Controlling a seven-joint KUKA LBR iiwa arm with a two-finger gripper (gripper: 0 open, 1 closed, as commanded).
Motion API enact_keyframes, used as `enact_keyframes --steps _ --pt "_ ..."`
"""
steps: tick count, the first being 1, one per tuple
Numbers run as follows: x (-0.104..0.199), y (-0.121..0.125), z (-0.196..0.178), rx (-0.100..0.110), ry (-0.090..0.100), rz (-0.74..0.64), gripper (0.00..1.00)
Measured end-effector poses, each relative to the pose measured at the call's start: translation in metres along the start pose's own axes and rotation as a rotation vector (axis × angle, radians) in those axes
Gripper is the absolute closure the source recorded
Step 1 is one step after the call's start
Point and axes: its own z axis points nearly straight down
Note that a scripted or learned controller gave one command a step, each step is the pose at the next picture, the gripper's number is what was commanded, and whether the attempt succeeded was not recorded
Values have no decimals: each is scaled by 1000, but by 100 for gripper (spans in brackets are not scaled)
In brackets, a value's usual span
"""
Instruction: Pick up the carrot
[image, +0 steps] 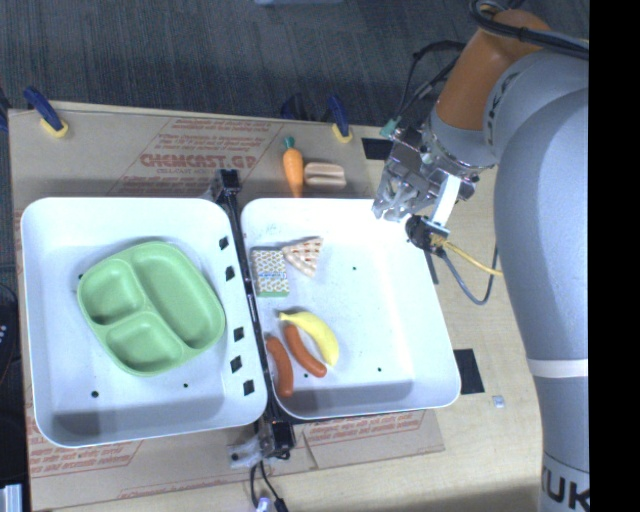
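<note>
Carrot (292, 167) lies outside the bins, well left of gripper (396, 203), beside a sandwich (324, 175). Jaw state can't be told. Risk: sandwich gets nudged/grabbed instead, being nearer the jaws.

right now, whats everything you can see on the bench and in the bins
bins: 2, white, side by side on the bench
plate: 1, green, three sections, left bin
carrot: 1, orange, on the cardboard behind the right bin
bun: 1, tan, just right of the carrot
sandwich wedge: 1, tan, right bin, far left corner
sponge: 1, patterned, beside the wedge
banana: 1, yellow, right bin
sausages: 2, red-orange, by the banana
clamps: 2, blue, far edge
gripper: 1, grey, over the right bin's far right corner
</note>
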Motion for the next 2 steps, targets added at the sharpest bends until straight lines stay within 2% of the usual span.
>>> enact_keyframes --steps 1,2 --pt "11 -106 86 7 -3 185 100" --pt "-69 -130 -90 1 -1 409 100"
